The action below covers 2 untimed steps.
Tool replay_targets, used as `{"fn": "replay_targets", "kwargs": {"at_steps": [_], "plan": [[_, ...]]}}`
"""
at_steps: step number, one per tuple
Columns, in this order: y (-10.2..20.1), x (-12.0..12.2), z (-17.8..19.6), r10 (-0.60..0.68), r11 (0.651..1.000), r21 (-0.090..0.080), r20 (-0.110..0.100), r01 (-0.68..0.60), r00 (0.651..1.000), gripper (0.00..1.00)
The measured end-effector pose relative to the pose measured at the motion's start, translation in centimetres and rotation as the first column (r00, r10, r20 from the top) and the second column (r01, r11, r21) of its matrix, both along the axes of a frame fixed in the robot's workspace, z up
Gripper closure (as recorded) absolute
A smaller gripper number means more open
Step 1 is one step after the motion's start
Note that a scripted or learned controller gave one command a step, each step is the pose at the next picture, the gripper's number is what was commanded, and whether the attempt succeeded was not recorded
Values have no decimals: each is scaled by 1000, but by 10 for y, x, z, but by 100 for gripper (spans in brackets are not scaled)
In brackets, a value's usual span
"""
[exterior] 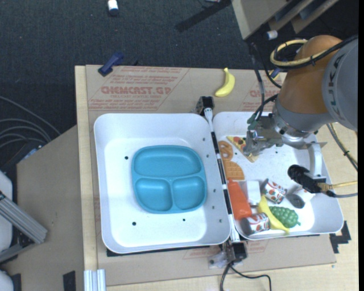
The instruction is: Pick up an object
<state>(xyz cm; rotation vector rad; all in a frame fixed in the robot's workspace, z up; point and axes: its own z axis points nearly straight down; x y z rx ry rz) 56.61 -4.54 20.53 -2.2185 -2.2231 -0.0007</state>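
Gripper (254,143) (finger state unclear) hangs over the pizza slice (236,142), right-centre; crowding by the pretzel (226,149) risks a miss.

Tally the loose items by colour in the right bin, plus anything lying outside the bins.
Right bin:
Orange: 1, carrot-like stick
Brown: 2, pretzel, waffle
Red-and-white: 2, cans
Yellow: 1, banana
Green: 1, bumpy fruit
Outside:
Yellow: 1, second banana
Total: 8

A brown board desk (165,85) with red print stands on dark carpet (51,34). Grey cables (23,128) loop at left; a beige cabinet (267,14) stands above.
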Motion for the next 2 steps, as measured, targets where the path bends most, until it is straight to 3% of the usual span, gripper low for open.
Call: {"fn": "replay_targets", "kwargs": {"at_steps": [1, 2], "plan": [[-13, -44, 46, -2, 1000, -1, -1, 2, 1000, 100], [7, -59, 59, -1, 1000, 0, -3, 1, 1000, 100]]}}
